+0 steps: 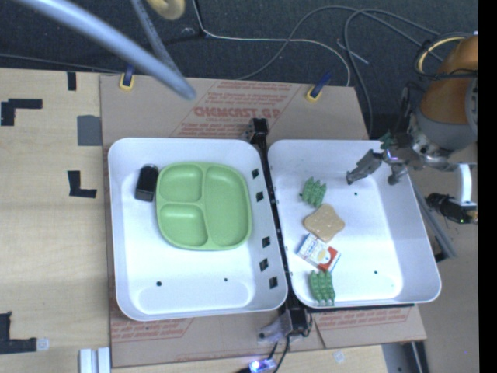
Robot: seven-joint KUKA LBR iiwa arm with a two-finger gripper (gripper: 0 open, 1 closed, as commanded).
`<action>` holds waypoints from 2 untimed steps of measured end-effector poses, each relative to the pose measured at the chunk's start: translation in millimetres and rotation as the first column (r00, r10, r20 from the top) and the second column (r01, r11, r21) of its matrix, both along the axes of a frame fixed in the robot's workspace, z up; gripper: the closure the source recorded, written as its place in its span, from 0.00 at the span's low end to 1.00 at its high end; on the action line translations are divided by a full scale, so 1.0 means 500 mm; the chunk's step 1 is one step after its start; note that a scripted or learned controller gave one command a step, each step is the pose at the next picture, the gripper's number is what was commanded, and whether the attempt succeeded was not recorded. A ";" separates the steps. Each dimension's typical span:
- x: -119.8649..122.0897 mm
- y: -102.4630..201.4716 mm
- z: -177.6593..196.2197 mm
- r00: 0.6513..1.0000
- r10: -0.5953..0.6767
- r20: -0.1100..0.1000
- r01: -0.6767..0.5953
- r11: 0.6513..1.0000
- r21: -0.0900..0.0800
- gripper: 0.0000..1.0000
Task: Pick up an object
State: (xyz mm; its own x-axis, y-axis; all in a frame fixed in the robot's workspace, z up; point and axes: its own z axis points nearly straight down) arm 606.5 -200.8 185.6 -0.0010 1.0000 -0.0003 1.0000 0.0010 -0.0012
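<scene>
The grey arm [446, 107] enters from the right, its orange band visible above the wrist, and bends down over the upper right corner of the right bin [404, 239]. Its end effector [376, 167] hangs above that bin's bare floor near the top rim, with two dark fingers [359, 170] splayed apart, released and gripping nothing.

The candidate objects sit well apart from it, in the left half of the right bin. A small green studded block [313, 192] lies uppermost. Just below it rests a tan slice-shaped piece [324, 223], which touches or overlaps a small white and red packet [318, 252]; print on the packet is too small to read. A second green studded block [322, 285] lies near the bottom rim.

The left bin [132, 286] holds a light green divided plate [204, 206] with three compartments, and a small black object [146, 183] sits just beside the plate's left edge.

Both bins rest on a brown cardboard sheet [233, 107] on the table [46, 231]. Red printing on the cardboard above the bins is partly readable, seemingly "CHEMCAST", with smaller lines that cannot be made out.
</scene>
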 end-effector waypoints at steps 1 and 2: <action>-0.020 -0.007 -0.116 1.000 0.000 -0.006 0.000 1.000 0.000 0.00; -0.018 -0.007 -0.201 1.000 0.000 0.003 0.000 1.000 -0.002 0.00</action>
State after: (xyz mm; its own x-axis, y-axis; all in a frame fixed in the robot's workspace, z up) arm 597.5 -204.1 85.1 -0.0006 1.0000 -0.0021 1.0000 0.0006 0.0022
